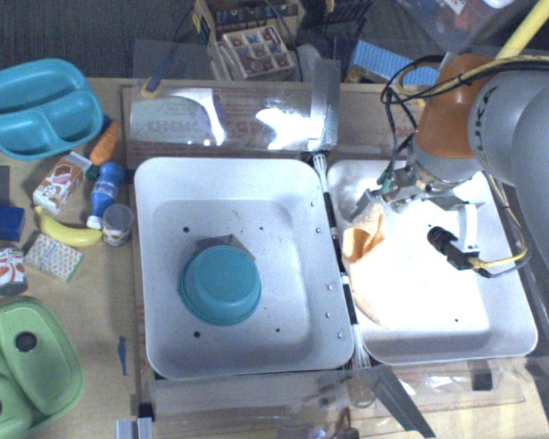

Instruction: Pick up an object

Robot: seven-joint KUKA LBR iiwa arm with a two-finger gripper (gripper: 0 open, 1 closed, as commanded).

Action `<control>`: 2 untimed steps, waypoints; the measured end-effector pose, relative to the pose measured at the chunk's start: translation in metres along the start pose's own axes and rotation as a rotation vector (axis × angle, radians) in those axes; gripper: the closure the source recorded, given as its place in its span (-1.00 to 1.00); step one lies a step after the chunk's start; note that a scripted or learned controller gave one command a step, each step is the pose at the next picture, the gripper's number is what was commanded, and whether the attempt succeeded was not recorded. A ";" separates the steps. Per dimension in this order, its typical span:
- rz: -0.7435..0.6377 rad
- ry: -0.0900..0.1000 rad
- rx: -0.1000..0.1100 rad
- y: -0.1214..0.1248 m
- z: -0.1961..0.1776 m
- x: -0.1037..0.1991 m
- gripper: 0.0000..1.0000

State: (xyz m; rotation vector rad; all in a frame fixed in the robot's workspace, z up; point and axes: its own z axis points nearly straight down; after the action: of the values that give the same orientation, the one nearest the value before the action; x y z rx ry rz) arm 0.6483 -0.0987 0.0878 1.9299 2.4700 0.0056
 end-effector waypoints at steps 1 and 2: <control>-0.043 0.002 0.000 -0.045 -0.001 0.014 -1.00; -0.040 0.000 -0.006 -0.044 -0.013 0.012 1.00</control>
State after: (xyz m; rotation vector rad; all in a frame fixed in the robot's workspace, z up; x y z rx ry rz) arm 0.6028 -0.0975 0.1007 1.8775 2.5053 0.0136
